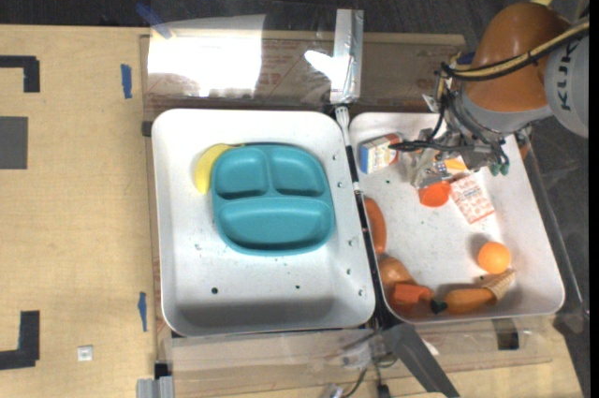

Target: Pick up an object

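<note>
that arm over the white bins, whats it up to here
The arm's gripper hangs low over the back of the right bin, just above a small orange piece and beside a red-and-white packet. Nothing can be seen between its fingers. More food items lie along the bin's front edge. The left bin holds a teal divided plate.

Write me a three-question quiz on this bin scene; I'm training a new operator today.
1. True or false: the teal divided tray lies in the left bin.
2. Which bin is the pincer above: A left, B right?
3. Fill in: the yellow object is partly hidden under the tray's ____ edge.

Key: 1 true. 2 B, the right bin, near an orange-red piece and a printed packet. 3 left.
</note>
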### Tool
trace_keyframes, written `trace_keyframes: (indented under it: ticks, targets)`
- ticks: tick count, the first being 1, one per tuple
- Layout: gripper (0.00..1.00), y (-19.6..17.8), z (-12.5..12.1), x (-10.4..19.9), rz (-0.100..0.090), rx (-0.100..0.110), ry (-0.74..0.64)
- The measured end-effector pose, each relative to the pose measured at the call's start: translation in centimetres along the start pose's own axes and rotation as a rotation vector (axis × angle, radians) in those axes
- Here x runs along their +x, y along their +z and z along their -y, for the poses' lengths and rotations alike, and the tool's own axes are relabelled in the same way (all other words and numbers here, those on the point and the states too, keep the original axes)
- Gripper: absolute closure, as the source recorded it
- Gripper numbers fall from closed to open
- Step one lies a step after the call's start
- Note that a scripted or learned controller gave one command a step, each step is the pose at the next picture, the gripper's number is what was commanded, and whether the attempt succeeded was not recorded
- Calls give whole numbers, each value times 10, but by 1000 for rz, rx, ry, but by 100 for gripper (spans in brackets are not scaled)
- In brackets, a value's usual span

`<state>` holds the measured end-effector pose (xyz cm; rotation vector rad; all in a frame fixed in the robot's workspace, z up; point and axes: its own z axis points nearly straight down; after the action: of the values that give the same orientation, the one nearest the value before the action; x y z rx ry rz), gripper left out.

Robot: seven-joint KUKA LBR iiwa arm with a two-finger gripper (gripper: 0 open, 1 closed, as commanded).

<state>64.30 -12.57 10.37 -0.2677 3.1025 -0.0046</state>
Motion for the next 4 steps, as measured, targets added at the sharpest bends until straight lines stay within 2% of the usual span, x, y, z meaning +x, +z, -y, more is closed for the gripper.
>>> trace_keyframes:
  ticks: [1,2,3,4]
  targets:
    - [100,-162,-12,-35,-5,0,66]
    - [0,-155,-12,-32,-17,-4,67]
    - [0,4,-29,-31,-23,-3,171]
    - [0,18,63,-6,-19,0,121]
